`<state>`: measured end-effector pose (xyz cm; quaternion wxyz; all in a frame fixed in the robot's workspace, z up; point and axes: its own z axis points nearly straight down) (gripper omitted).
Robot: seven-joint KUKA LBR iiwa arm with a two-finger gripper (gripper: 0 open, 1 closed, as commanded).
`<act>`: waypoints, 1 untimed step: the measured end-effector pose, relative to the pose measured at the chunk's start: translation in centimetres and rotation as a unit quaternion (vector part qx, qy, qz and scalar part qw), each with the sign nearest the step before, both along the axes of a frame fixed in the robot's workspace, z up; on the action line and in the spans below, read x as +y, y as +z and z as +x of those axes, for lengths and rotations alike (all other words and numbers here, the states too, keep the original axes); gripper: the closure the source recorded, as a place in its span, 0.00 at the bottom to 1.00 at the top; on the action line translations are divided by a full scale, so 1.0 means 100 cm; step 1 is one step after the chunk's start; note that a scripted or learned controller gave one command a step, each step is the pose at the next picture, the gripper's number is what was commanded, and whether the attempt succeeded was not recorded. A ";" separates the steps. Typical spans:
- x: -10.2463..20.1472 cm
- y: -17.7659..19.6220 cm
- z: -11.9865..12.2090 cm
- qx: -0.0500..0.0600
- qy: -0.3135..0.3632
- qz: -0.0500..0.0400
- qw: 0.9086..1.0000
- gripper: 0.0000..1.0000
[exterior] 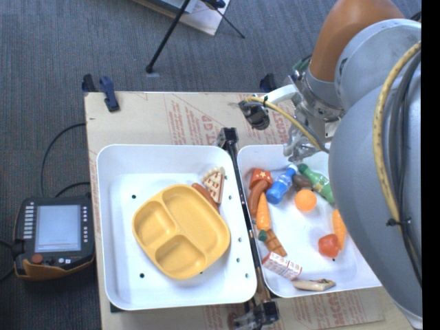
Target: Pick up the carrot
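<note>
Carrot (263,212) below-left of end effector (300,145)

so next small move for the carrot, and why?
Probably shift the gripper toward the left side of the right bin and line it up above the carrot before descending. The gripper sits near the bin's far edge, above the blue bottle, while the carrot lies closer to the camera by the left wall, with other items close on both ends.

Plywood surface (185,115) with red print carries two white bins side by side: left bin (110,218), right bin (302,291). Blue clamp (108,93) at far-left corner.
</note>
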<state>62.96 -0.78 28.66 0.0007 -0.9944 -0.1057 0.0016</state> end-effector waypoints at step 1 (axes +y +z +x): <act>-0.039 -0.003 0.007 0.001 0.156 0.001 0.988 1.00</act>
